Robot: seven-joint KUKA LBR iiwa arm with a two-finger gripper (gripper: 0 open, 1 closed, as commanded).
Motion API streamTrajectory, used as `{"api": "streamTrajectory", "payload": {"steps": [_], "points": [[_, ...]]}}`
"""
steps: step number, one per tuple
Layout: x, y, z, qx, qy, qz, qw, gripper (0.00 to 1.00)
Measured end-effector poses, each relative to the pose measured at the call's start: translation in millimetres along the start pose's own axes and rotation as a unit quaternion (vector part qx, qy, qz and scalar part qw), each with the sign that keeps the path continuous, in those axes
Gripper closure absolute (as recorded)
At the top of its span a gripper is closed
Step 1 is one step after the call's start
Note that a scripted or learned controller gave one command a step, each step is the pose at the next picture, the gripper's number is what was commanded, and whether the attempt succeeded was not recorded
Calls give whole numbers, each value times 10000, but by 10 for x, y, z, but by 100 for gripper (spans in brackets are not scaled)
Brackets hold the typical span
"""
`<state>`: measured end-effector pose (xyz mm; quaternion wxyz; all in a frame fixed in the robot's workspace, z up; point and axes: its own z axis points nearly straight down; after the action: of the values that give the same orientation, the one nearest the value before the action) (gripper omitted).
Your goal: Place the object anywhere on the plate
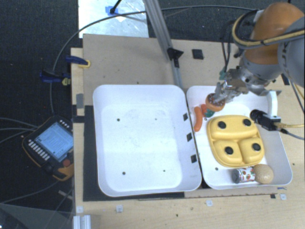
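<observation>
Seemingly, an orange object [214, 102] sits at the claw [220, 97] tips.

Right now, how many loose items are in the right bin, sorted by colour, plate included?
Yellow: 1, the sectioned plate
Orange: 2, the carrot-like piece and the small round item under the gripper
Tan: 1, the egg-shaped item
Printed red and white: 1, the small can
Total: 5
</observation>
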<state>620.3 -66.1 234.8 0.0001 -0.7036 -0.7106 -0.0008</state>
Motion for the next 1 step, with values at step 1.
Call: {"api": "streamTrajectory", "payload": {"steps": [1], "points": [[503, -4, 107, -4, 1, -2, 10000, 100]]}}
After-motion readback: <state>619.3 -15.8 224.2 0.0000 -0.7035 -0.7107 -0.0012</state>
